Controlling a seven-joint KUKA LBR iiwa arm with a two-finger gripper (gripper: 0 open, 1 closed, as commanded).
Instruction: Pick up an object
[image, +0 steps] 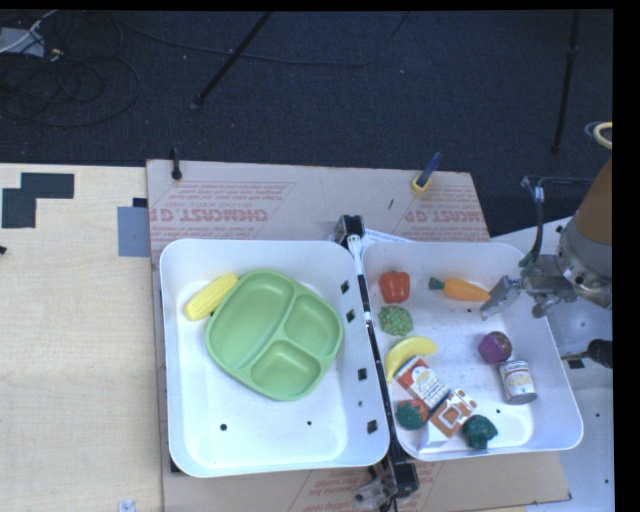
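The right bin (560, 420) holds a red pepper (394, 286), an orange carrot (463, 290), a green knobbly vegetable (396, 321), a yellow banana (410, 351), a small carton (424, 383), a purple fruit (494, 347), a small can (516, 381) and two dark green pieces (480, 431). My gripper (517, 302) hangs over the bin's right side, just right of the carrot and above the purple fruit. It is open, and nothing sits between its fingers (497, 297).
The left bin (190, 420) holds a green divided plate (274, 333) and a yellow corn cob (210, 296). A ridge (366, 340) separates the two bins. Cardboard (300, 205) lies under both.
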